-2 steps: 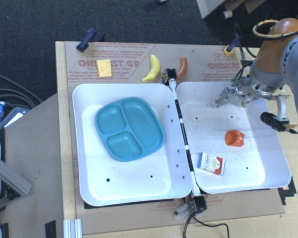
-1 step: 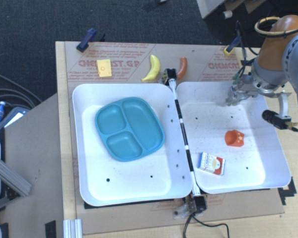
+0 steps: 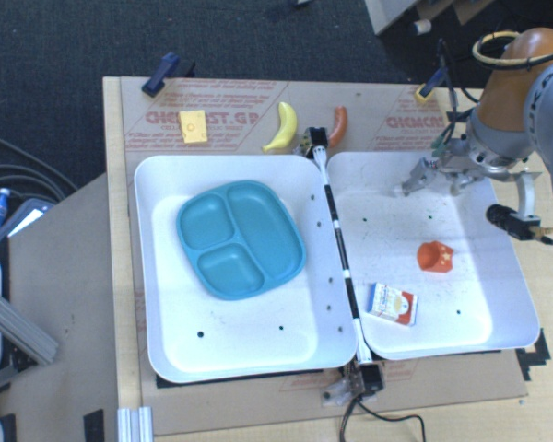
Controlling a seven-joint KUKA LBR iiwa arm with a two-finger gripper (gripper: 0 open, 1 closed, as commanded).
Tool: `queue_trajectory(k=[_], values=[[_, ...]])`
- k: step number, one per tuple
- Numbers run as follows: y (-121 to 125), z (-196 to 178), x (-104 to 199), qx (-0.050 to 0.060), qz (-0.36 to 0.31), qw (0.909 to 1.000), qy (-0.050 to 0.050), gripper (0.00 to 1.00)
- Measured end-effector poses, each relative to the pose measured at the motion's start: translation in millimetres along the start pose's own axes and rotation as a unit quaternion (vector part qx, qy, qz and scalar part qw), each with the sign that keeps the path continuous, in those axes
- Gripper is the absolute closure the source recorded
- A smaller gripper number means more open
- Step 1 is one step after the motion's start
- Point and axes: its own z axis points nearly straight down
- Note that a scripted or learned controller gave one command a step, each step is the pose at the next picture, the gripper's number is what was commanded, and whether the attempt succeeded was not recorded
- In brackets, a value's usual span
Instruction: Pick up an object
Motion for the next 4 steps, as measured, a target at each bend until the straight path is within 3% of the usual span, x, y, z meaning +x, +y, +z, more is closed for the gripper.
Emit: queue_trajectory(k=[1, 2, 3, 4], values=[[-1, 11, -10, 0.001, 0.000, 1.0000, 0.001, 0.00], [0, 0, -10, 0.000, 0.000, 1.0000, 0.000, 1.00], [0, 0, -10, 0.000, 0.000, 1.0000, 0.000, 0.00], [1, 8, -17, 0.003, -0.001, 1.0000, 0.007, 0.00]])
